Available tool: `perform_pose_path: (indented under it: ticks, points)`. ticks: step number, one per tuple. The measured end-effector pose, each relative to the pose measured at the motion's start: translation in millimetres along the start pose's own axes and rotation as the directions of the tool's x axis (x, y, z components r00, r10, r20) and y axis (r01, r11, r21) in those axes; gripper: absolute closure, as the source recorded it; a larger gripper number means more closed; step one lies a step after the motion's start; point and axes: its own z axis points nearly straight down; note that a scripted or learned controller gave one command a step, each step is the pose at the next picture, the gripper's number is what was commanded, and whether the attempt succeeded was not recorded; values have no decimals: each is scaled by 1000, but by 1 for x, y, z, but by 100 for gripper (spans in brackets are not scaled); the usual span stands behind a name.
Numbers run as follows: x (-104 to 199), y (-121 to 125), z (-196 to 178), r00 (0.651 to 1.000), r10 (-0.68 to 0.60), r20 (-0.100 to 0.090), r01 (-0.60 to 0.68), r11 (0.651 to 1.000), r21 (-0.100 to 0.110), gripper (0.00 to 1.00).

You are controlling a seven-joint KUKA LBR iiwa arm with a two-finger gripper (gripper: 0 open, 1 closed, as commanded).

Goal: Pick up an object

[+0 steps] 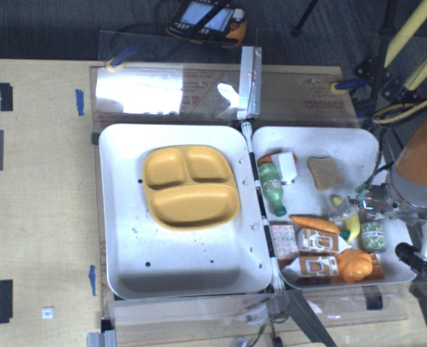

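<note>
I saw the gripper (364,202) hanging over the right bin (358,142), just right of the carrot (316,225); I could not tell its state. The carrot lay across two juice boxes (316,252). Left of it stood a green bottle (273,188), behind it a slice of bread (324,172). The yellow tray (190,186) sat in the left bin (119,215), well left of the carrot.

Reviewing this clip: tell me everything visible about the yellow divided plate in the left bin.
The yellow plate looks like matte plastic, rounded-rectangular, with three compartments: two smaller ones on the far side, one long one nearer the camera. It lies flat, right way up, slightly toward the far side of the left bin. Nothing sits in it or touches it.
</note>
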Motion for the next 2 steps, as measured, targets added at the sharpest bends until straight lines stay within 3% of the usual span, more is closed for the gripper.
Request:
perform_pose_path:
  ticks: [1,2]
  points:
    - [-4,0,-8,1000,4,8,-4,1000,-4,100]
    - [13,11,-142,995,-102,13,102,995,4,100]
